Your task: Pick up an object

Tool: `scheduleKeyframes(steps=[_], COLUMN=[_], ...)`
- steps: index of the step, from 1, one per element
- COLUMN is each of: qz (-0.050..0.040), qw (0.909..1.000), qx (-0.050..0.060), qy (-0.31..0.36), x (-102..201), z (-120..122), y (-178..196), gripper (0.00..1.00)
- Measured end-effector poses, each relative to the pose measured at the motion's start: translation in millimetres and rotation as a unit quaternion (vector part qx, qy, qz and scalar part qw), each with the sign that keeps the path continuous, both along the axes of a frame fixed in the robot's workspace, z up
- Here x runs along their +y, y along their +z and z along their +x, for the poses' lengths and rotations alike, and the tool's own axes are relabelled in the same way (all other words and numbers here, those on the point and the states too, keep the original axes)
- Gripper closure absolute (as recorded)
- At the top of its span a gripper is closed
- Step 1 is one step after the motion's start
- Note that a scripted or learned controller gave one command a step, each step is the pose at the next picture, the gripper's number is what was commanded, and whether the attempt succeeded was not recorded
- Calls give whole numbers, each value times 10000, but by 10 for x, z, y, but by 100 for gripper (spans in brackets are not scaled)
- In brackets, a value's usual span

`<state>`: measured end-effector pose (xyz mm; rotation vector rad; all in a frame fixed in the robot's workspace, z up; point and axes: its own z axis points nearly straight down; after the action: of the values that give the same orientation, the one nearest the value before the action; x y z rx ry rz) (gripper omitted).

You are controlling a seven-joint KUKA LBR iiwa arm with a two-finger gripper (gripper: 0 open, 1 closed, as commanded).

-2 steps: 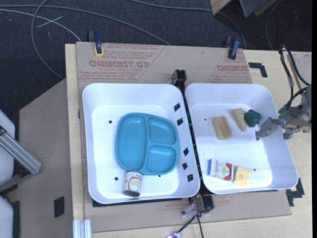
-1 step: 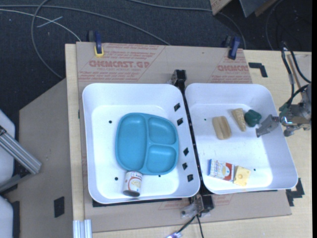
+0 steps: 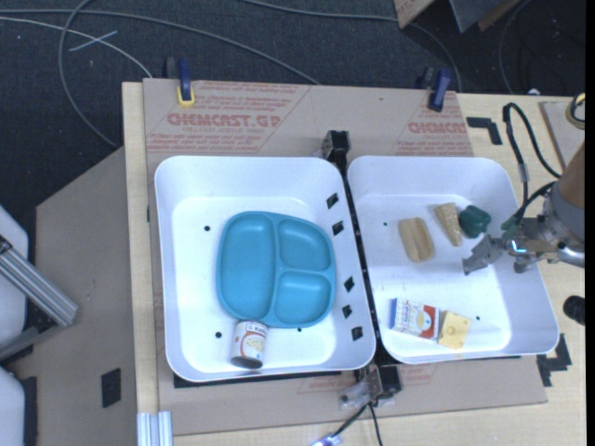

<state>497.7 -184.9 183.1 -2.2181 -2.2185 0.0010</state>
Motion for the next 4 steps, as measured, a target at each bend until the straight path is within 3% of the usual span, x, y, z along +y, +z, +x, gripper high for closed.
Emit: scheduleKeyframes(steps=[1,2,3,4], qz=[4,0,-4,-18], qw=[10000,10000,10000,10000], qx=[10,-1,-19,-36], qy=[1,0,-3,3], x=[49,56,53,87], z=[9,8,15,19], y=[-620,-996,-873,-440], gripper=[0,0,100,100])
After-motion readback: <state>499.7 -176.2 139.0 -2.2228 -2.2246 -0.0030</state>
